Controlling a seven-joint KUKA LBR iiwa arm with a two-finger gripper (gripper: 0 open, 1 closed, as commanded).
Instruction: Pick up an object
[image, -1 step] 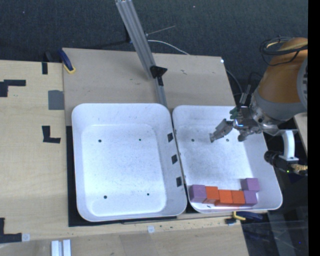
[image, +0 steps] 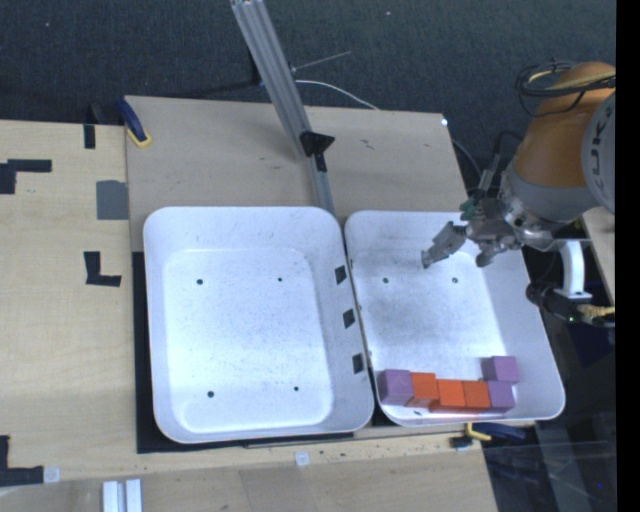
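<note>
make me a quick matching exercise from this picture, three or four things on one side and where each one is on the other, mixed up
Things:
1. gripper
2. purple and orange blocks
3. left bin
4. metal pole

Places:
A. rising from the bench behind the bins
B. above the far part of the right bin
C. along the near edge of the right bin
D. beside the right bin, no blocks in it

Pairs: 1-B, 2-C, 3-D, 4-A
</note>
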